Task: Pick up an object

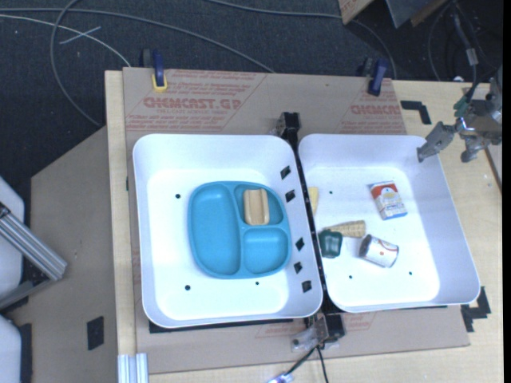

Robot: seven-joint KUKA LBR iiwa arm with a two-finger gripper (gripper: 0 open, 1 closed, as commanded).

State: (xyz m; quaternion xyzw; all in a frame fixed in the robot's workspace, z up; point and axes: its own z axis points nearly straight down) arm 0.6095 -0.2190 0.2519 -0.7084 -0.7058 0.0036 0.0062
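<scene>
Hovering at the far right edge of the right shallow white bin point(447, 286), the grey two-finger gripper point(451, 144), fingers apart, nothing between them. Approaching, by the look of it. Next: swinging left and descending over the small red-and-white carton point(388, 199) lying nearest.

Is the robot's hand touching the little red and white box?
Apart. The camera view shows the hand at the right bin's top corner, with bare white bin floor between it and the small red and white box.
</scene>
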